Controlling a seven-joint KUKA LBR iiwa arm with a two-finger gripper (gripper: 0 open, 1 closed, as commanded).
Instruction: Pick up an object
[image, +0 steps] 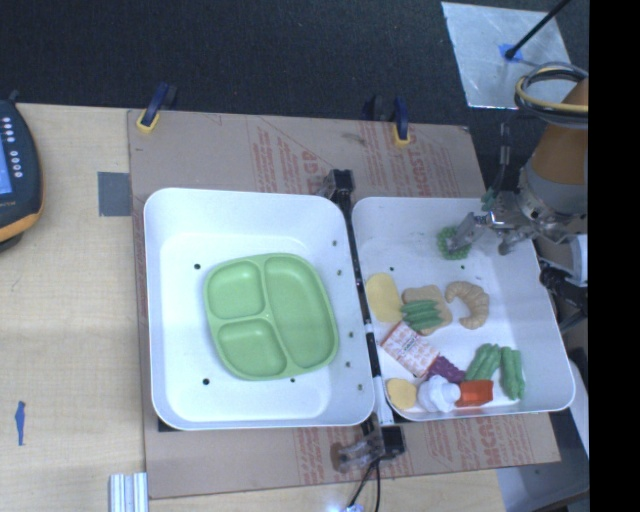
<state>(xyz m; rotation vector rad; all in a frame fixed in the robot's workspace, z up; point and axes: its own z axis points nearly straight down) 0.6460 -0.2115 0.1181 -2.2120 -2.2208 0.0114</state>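
Observation:
My gripper (488, 236) hangs over the far right part of the right bin (530, 300), open, with its fingers spread and nothing between them. A small green leafy toy (450, 244) lies just outside the left finger (465, 232), touching or nearly touching it. Further down the bin lie a yellow oval (382, 296), a tan croissant (470, 302), a tan piece with green beans (423, 310) and a pink-and-white packet (408, 349).
At the right bin's near edge cluster a white bottle (437, 395), an orange-red block (476, 392), a purple piece (446, 368), a yellow slice (400, 393) and green pods (500, 366). The left bin (175, 300) holds a green divided plate (270, 315).

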